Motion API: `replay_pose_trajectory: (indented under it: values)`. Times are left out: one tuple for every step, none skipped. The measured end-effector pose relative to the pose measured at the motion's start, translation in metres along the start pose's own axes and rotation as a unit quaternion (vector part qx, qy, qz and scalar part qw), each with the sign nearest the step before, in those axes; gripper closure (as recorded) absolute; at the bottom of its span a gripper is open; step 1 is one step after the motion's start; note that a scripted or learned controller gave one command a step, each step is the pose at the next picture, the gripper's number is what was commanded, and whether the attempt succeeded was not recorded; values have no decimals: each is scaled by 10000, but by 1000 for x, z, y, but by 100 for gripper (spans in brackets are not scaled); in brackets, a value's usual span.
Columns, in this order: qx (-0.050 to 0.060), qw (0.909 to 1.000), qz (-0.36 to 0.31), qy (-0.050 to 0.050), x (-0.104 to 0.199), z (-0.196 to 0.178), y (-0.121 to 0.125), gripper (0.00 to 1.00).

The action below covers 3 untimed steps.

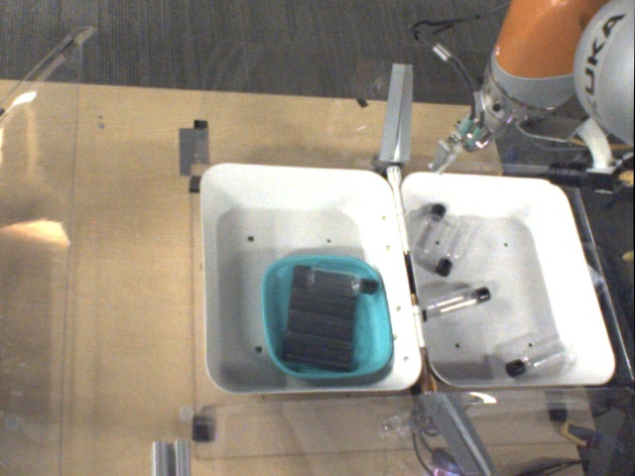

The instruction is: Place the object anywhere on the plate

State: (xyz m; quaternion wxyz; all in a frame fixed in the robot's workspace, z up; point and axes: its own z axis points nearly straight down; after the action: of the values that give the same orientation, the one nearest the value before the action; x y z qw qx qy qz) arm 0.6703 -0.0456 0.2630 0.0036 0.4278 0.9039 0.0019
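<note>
A teal plate [380,337] sits in the left white bin [230,266], toward its front right. On the plate lie a dark ribbed block [319,327] and, across its far end, a clear vial with a black cap [340,284]. Several more clear black-capped vials lie in the right bin [556,266], such as one near the middle [456,301] and one at the front right [536,357]. My gripper [458,145] hangs above the bench just behind the right bin's back left corner, apart from all vials and holding nothing that I can see.
A grey metal post [397,117] stands behind the wall between the two bins. Cables [446,53] run along the wrist. The orange-banded arm [541,28] fills the upper right. Bare wooden bench [99,266] stretches to the left.
</note>
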Motion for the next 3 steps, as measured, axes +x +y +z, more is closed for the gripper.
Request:
replay_pose_trajectory:
  values:
    - [-5, 9994, -356, -24, -48, -62, -56, 100]
    - [3, 9993, -376, 4, 4, 56, -33, 100]
    - [-13, 9933, -1155, -36, -23, -123, -67, 100]
